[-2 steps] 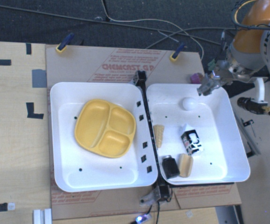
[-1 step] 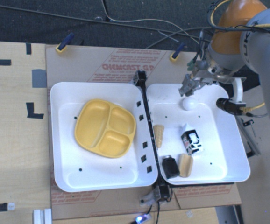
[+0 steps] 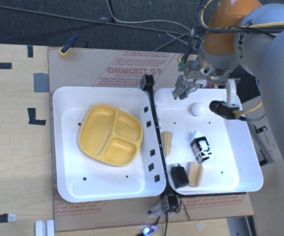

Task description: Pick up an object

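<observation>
Lying in the right bin (image 3: 240,176), the black-and-white object (image 3: 201,149) has its long axis running near-to-far, slightly tilted. A white ball (image 3: 198,109) sits farther back; a tan cone (image 3: 167,142) points near along the divider. The arm (image 3: 230,23) reaches in from the right, its end effector (image 3: 182,90) hanging over the bin's far-left corner, nothing clamped. Finger spacing cannot be determined. The yellow tray (image 3: 111,134) occupies the left bin (image 3: 63,146).

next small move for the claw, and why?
Probably slide toward the bench front and lower over the white ball. The claw hangs over the right bin's far corner with nothing under it, and the ball is the nearest item, lying apart from the cone-shaped piece and the black-and-white object.
</observation>
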{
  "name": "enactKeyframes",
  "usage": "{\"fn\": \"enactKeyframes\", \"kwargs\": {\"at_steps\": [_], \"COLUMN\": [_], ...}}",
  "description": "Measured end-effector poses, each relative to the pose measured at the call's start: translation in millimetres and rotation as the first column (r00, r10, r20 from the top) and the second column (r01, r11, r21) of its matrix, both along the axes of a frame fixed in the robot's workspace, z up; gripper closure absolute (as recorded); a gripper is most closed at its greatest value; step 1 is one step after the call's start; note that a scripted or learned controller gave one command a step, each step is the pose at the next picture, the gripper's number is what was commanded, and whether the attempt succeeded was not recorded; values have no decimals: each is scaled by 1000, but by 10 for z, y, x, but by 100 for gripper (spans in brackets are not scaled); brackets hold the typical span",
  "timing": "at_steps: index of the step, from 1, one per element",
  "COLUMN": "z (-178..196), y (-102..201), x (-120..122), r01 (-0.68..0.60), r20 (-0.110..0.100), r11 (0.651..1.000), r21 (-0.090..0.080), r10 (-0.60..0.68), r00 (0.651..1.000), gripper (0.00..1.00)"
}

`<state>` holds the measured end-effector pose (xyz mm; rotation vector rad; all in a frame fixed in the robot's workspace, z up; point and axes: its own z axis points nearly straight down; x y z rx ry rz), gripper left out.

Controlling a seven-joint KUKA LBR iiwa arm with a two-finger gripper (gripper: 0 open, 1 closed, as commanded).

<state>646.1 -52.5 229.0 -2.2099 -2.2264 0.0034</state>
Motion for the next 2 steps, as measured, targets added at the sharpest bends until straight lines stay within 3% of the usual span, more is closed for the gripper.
{"fn": "enactKeyframes", "kwargs": {"at_steps": [2], "z": [1], "y": [1020], "x": [-44], "r01": [1], "r20": [-1], "r11": [1000], "r21": [-1], "r10": [-1], "r00": [1000], "gripper": [100]}}
